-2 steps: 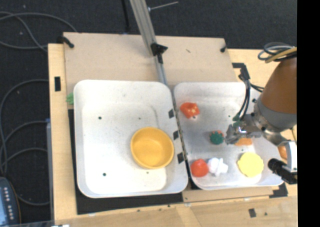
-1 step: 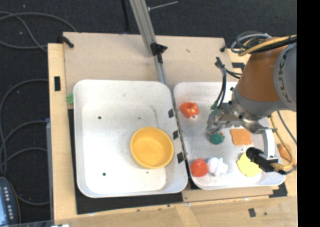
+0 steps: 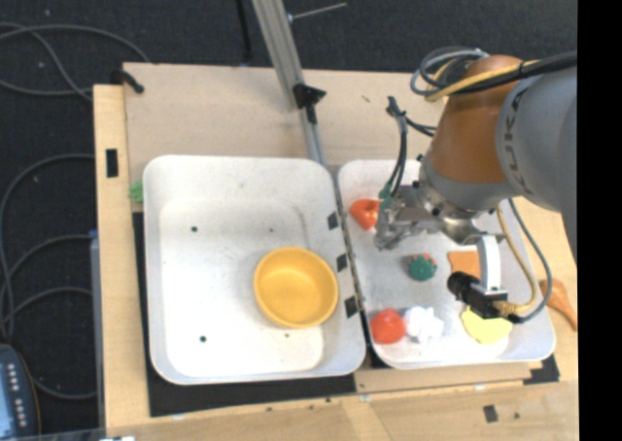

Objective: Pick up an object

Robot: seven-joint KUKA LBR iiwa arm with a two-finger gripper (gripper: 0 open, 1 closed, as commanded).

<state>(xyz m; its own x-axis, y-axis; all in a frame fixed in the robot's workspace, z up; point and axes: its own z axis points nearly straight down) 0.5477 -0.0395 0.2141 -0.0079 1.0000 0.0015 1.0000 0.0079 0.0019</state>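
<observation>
Dark carpet with loose cables surrounds a pale wooden bench (image 3: 224, 109) carrying two shallow white bins. From the overhead camera, the left bin (image 3: 185, 225) holds a round yellow plastic bowl (image 3: 295, 287), sitting upright near its right wall. Over to the right bin (image 3: 525, 344), where the grey arm's gripper (image 3: 393, 231) hangs low near the far-left corner, just beside a small orange-red rounded object (image 3: 364, 213), the likeliest target. It looks smooth and glossy, lying against the bin wall, which may crowd a grasp. Open or closed, I cannot tell. Scattered nearby: a small dark green lump (image 3: 421, 268), a red ball (image 3: 387, 326) touching a white crumpled piece (image 3: 423, 322), a yellow flat shape (image 3: 485, 327).
</observation>
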